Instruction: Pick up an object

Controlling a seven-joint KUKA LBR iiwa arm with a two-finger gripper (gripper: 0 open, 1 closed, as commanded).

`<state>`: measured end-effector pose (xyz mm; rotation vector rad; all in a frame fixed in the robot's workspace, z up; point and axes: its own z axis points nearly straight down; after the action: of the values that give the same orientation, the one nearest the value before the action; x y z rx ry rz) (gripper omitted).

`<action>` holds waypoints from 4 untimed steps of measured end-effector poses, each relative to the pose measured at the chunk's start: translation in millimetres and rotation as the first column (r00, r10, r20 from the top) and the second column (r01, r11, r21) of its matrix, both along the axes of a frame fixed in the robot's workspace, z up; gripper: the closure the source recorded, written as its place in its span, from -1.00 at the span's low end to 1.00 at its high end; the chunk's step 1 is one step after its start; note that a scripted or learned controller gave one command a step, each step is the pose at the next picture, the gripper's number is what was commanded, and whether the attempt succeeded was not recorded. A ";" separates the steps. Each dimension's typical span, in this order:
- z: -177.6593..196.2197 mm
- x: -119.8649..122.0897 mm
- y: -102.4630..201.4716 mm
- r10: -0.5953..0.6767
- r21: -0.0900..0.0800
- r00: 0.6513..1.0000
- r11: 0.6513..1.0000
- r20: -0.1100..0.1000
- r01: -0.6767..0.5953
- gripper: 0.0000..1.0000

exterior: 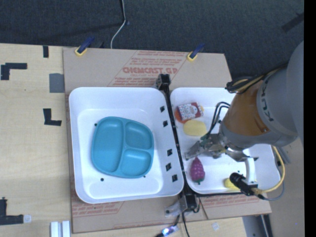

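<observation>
The task names no single object; the right bin holds four candidates. A purple grape-like fruit lies directly below the fingertips, close to them, with a narrow strip of bin floor visible between. A yellow lemon-shaped item lies just above the fingertips, apart from them. A red packet with a pale label lies beyond the lemon, touching or nearly touching its upper edge, close to the divider between the bins. A small yellow piece lies well to the right of the fingertips and lower, near the bottom rim, partly covered by a black fitting on the arm. The gripper points left toward the divider, its metal fingers lying low over the bin floor. The fingers appear slightly parted, and nothing is seen between them. Behind the gripper, the orange band and grey arm cover the right part of the bin. The left bin, on the far side of the divider from the fingertips, holds a blue sectioned plate with three compartments, lying flat near its centre. Both bins rest on a cardboard sheet laid on the bench.
</observation>
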<state>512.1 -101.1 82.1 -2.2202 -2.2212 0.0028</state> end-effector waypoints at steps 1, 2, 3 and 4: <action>13.2 0.8 -0.1 0.000 -0.001 1.000 1.000 0.002 0.000 1.00; 75.0 1.4 0.6 0.001 0.001 1.000 1.000 0.003 -0.001 1.00; 133.9 9.4 -2.4 0.001 -0.001 1.000 1.000 0.005 -0.001 1.00; 154.7 10.0 -2.1 0.001 0.000 1.000 1.000 0.003 -0.001 1.00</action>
<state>522.1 -103.3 236.8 -2.2206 -2.2235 -0.0010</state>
